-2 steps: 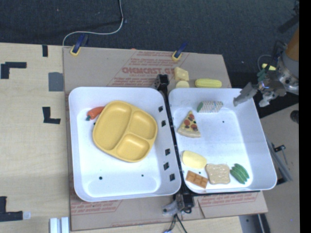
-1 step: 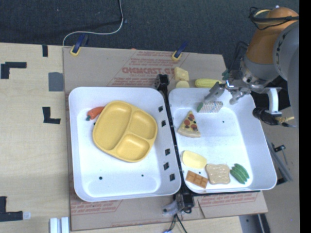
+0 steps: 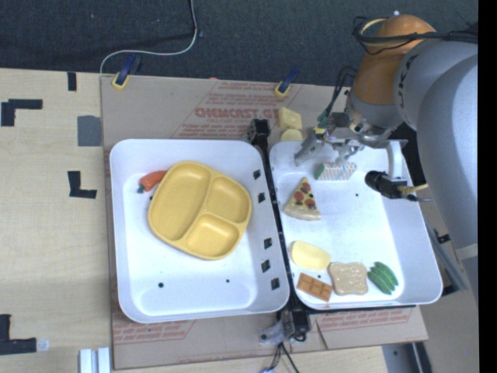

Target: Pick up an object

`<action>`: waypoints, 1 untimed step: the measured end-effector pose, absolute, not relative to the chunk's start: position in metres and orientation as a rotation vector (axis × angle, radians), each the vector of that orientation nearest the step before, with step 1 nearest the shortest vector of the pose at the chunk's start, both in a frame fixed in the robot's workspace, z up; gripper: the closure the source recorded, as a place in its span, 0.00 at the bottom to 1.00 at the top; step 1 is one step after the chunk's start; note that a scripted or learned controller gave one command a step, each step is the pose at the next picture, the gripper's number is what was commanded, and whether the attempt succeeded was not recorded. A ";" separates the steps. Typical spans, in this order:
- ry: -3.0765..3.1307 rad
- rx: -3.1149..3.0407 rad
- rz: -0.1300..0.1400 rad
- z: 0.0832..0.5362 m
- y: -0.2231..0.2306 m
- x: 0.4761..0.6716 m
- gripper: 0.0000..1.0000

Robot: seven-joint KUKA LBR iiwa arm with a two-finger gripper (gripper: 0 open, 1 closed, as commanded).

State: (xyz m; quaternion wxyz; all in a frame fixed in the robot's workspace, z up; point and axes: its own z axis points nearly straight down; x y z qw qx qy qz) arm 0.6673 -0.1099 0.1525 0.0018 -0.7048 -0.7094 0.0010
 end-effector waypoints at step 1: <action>-2.236 -2.230 -0.017 0.131 -0.108 0.663 0.00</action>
